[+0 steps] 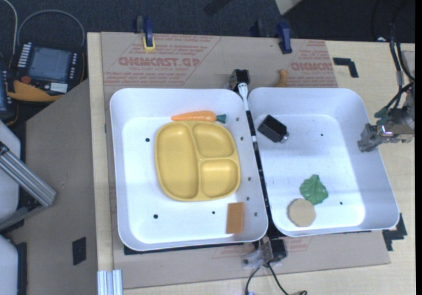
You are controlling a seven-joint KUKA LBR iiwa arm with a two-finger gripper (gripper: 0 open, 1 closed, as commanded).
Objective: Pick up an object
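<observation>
The claw [373,136] sits at the right bin's [343,99] rim, its opening impossible to tell; the black block [271,129], leaf [314,189] and disc [302,212] lie flat, easily missed or pushed away

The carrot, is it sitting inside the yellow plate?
No, the carrot lies on the white bin floor just beyond the far edge of the yellow plate, outside its compartments.

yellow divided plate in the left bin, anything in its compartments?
Empty. All three compartments of the yellow divided plate show bare yellow surface. The carrot lies outside it, along its far rim, and the brown block sits apart near the bin's front.
</observation>
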